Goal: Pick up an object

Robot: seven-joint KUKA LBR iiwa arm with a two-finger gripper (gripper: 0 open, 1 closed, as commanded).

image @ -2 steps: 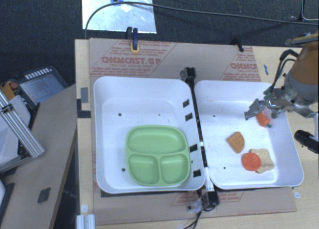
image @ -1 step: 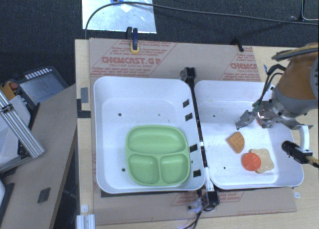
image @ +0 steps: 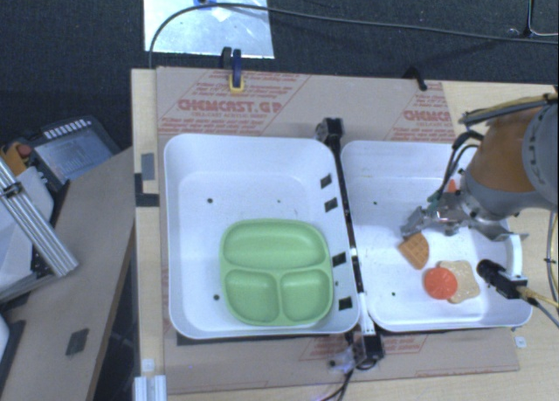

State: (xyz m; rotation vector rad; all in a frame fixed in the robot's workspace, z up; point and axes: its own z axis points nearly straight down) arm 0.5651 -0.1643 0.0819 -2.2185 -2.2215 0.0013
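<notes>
One waffle-like brown piece [image: 416,251] lies in the right bin [image: 384,172], at 9 o'clock of the orange disc [image: 440,282]; tool [image: 421,221] poised just above it, grip state cannot be told, so a centred, vertical descent is advised.

The arm [image: 524,159] reaches in from the right edge of the camera view, its grey body and orange band sloping down and to the left. The wrist bends low, ending in the hand [image: 417,222], which points leftward at a shallow angle. The metal parts of the hand are small and blurred, so the set of the two tips cannot be made out.
</notes>
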